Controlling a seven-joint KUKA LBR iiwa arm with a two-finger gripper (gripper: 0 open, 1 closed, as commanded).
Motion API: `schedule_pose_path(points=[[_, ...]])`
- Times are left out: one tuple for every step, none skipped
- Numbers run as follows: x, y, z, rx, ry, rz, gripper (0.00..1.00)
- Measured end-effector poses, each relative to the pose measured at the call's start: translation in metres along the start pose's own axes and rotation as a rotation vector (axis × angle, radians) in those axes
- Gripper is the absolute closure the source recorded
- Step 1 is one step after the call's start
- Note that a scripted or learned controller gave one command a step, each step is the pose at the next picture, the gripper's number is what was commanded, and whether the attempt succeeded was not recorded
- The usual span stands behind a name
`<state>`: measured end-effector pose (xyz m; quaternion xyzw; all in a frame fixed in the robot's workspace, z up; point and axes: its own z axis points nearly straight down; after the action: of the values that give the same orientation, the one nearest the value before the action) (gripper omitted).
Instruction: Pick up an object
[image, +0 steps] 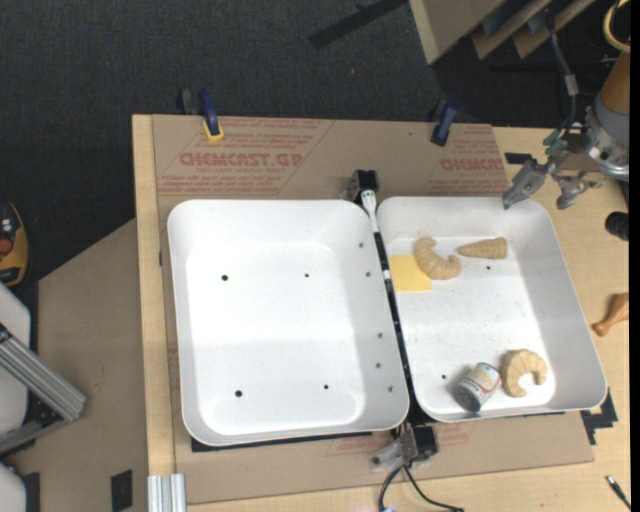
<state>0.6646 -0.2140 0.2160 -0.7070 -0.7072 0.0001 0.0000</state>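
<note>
My arm (615, 110) is cut off by the right edge of the picture, just beyond the right bin's (560, 250) far corner, so most of it goes unseen. An orange-brown object (612, 318) right of that bin is also clipped there. The small can (477, 386) in the bin's near corner has a label too small to read.

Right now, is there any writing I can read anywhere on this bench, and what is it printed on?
"CHEMCAST" followed by "G P", in red on the brown board under the bins; the smaller line below is too blurred to read.
The same red print repeats near the board's right end, too blurred to read.
The small can has a label, unreadable.
</note>
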Motion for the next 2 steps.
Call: schedule_pose_path(points=[[0.000, 0.001, -0.012, -0.004, -0.002, -0.001, 1.00], [0.069, 0.004, -0.121, -0.012, -0.002, -0.007, 1.00]])
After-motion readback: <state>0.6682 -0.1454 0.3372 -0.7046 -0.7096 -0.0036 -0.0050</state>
